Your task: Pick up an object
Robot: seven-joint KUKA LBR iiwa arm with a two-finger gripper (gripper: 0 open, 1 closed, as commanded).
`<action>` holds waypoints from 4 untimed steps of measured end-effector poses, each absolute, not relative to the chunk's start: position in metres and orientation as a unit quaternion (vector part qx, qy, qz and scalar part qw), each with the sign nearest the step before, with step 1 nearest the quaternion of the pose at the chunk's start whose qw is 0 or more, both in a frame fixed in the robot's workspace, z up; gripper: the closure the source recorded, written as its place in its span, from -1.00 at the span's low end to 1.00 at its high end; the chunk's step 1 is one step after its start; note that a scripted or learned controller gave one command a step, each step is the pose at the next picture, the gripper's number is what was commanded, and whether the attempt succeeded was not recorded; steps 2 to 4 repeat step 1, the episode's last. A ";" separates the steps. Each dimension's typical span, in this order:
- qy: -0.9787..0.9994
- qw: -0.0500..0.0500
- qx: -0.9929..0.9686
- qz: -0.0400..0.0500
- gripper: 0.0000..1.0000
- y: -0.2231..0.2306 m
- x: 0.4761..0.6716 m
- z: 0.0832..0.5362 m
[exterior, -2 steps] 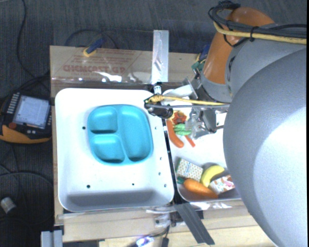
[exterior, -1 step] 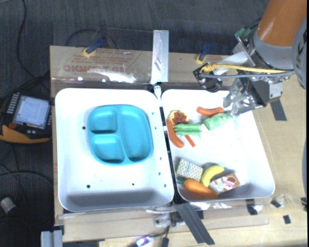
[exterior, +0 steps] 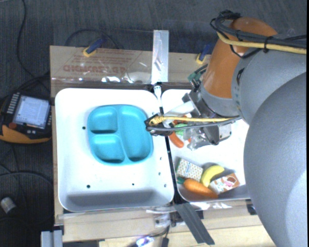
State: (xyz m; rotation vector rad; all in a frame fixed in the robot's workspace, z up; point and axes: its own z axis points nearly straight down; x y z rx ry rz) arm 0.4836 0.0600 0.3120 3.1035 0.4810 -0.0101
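Plainly the pick is not yet made, so far as can be judged; nothing is seen lifted clear of either bin, and the loose objects lie in the right bin [exterior: 171, 161], whose wall runs beside the left bin [exterior: 72, 179]. At the near end of the right bin sit a banana [exterior: 212, 173], a carrot [exterior: 197, 188] touching it from below, a patterned packet [exterior: 188, 168] just to their left, and a small red-and-white carton [exterior: 227, 182] on the banana's right; a small orange piece [exterior: 177, 141] lies farther up, close under the wrist. The left bin holds a blue divided tray [exterior: 117, 133], which rests flat and apart from the rest; any of these could be the thing to take, though the cluster in the right bin looks the nearer candidate.

The arm [exterior: 278, 153] comes in from the right and fills much of that side; its orange band [exterior: 225, 63] stands above the wrist, which bends down over the upper half of the right bin. The gripper [exterior: 206, 134] hangs low there, near the orange piece and well apart from the banana and carrot; a yellow cable [exterior: 190, 119] crosses in front of it toward the dividing wall; whether it is spread or closed cannot be told, as the wrist and clutter hide it. What is left, then, is the whole grasp and lift.
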 end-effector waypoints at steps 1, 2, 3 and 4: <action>0.100 0.002 0.995 -0.003 1.00 0.003 0.509 0.302; 0.100 0.002 0.995 -0.003 1.00 0.003 0.509 0.302; 0.100 0.002 0.995 -0.003 1.00 0.003 0.509 0.302; 0.100 0.002 0.995 -0.003 1.00 0.003 0.509 0.302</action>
